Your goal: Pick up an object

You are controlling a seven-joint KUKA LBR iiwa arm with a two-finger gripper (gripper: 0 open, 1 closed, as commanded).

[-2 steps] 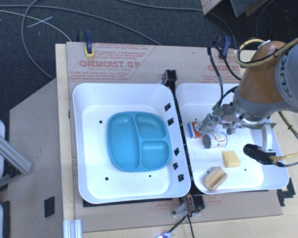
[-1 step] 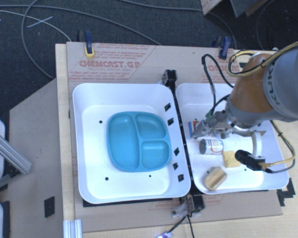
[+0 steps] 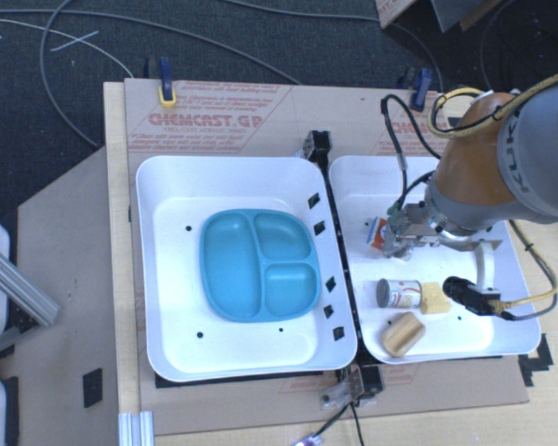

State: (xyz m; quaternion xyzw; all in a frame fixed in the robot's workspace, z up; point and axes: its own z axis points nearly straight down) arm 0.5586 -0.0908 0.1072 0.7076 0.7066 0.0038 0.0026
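My gripper (image 3: pixel 402 236) is down in the right bin (image 3: pixel 372 177), near its left-middle part. A small red, white and blue item (image 3: pixel 378 236) lies right against the gripper's left side; whether it is held is unclear. In front of the gripper a small grey-topped can (image 3: pixel 399 294) lies on its side, with a pale yellow block (image 3: pixel 434 297) touching its right end. A tan wooden cylinder (image 3: pixel 402 333) rests near the bin's front edge.
The left bin (image 3: pixel 167 342) bears a blue divided plate (image 3: pixel 259 264) in its middle. A black divider with clips (image 3: pixel 327 240) runs between the two bins. The grey and orange arm (image 3: pixel 502 161) covers the right bin's back right part.
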